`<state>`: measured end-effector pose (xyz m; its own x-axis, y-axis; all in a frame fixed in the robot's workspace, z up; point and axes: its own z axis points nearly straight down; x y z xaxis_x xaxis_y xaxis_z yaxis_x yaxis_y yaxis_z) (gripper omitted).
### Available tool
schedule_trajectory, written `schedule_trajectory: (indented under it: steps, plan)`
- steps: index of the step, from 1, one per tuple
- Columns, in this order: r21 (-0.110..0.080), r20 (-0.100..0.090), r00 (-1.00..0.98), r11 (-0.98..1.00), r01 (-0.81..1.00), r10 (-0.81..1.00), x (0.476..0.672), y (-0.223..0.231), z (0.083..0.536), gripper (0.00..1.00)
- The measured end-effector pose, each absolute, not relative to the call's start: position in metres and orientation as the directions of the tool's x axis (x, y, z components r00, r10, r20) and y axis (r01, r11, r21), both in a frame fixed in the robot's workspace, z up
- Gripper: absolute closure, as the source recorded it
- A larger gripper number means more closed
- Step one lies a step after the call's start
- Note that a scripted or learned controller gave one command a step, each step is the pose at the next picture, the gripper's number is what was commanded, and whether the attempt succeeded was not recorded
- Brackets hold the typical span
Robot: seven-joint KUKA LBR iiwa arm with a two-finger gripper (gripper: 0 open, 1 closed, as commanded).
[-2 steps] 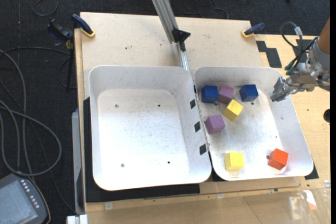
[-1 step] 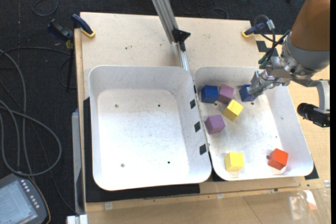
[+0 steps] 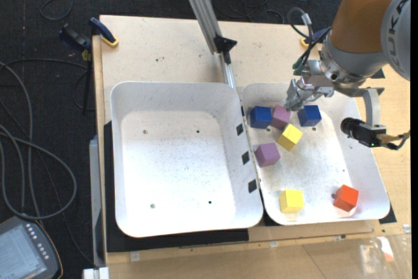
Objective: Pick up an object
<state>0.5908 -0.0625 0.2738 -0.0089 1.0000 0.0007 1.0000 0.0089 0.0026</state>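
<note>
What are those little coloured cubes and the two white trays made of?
The cubes, like the orange cube and the near yellow cube, look like matte foam or painted wood: flat colour, no shine. The left tray and right tray look like thin moulded plastic with rounded rims, scuffed and speckled.

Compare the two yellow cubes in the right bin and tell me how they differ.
The upper yellow cube sits turned like a diamond near the bin's middle, close under the pink cube; the lower yellow cube sits squarer to the view at the right bin's near rim. The upper one lies just below the gripper; the lower one stands apart, with only the orange cube alongside. Both look alike in color and size.
</note>
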Motion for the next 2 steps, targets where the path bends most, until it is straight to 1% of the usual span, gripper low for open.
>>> schedule_trajectory:
  steps: [1,2]
  plan:
    - [-0.002,0.002,-0.008,0.008,1.000,1.000,0.595,-0.007,0.260,1.00]
    - [0.002,0.001,-0.008,0.008,1.000,1.000,0.611,0.051,0.257,1.00]
